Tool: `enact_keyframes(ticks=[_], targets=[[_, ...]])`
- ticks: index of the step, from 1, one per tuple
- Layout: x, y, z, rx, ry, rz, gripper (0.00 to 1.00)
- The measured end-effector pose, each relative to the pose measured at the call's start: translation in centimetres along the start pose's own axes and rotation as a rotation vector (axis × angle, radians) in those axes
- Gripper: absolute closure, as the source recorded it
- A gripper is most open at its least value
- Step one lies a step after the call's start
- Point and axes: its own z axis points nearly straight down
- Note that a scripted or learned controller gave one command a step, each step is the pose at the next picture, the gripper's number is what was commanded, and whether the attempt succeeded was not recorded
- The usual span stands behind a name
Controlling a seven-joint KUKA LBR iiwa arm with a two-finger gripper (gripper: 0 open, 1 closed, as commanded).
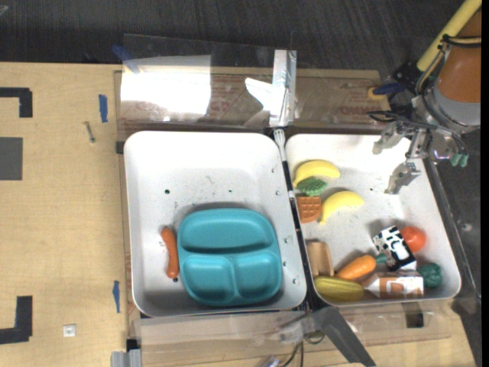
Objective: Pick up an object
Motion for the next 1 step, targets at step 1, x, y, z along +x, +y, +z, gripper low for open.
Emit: enact_keyframes(ticks=[1], targets=[[8.30, 2.28, 10.01, 0.000, -0.002, -0.001, 0.00]])
